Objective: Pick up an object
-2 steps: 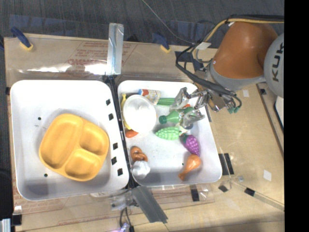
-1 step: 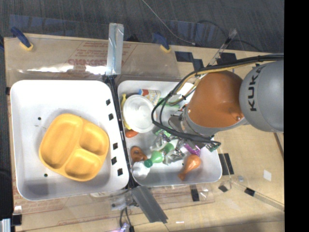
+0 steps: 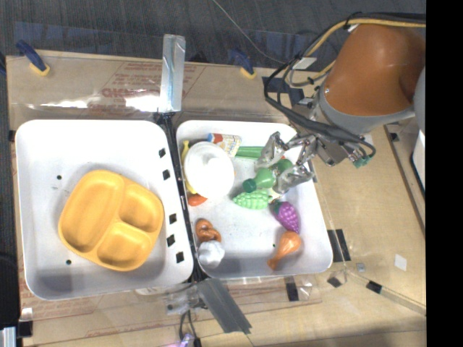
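My gripper [image 3: 284,162] hangs low over the upper right part of the right bin [image 3: 318,215], its fingers spread apart. A dark green toy [image 3: 265,178] lies right under and beside the fingertips, and I cannot see it clamped. Around it lie a bumpy light-green piece [image 3: 251,199], purple grapes [image 3: 287,215], an orange drumstick [image 3: 286,246] and a green bar [image 3: 249,152]. A white round lid or bowl [image 3: 208,166] sits at the bin's left side.
A brown piece [image 3: 206,230] and a grey lump [image 3: 210,253] lie at the right bin's lower left; a small packet [image 3: 226,143] is at its top. The left bin [image 3: 36,157] holds a yellow divided plate [image 3: 110,219]. Cables loop above the wrist.
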### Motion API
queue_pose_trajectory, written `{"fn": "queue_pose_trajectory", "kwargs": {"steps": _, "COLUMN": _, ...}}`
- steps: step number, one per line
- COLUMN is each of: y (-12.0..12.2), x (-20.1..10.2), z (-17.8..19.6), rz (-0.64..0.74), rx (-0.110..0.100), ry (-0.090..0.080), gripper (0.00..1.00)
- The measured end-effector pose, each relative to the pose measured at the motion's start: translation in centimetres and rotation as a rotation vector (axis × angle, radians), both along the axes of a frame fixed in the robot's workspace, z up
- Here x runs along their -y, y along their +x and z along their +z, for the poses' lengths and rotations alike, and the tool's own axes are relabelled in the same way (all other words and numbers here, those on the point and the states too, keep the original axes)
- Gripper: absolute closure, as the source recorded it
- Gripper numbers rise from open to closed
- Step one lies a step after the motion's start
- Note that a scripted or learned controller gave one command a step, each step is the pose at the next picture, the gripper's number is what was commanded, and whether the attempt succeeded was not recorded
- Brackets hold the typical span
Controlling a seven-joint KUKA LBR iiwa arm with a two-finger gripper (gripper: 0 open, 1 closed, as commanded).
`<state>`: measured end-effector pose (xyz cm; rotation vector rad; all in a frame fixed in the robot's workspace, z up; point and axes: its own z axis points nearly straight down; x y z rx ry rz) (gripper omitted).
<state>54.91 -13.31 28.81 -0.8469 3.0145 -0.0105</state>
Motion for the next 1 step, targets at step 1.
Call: {"fn": "queue_pose_trajectory", "kwargs": {"steps": 1, "y": -3.56, "x": -3.59, "z": -5.61, "rz": -0.161, "rx": -0.011, "ry": 0.005, "gripper": 1.0}}
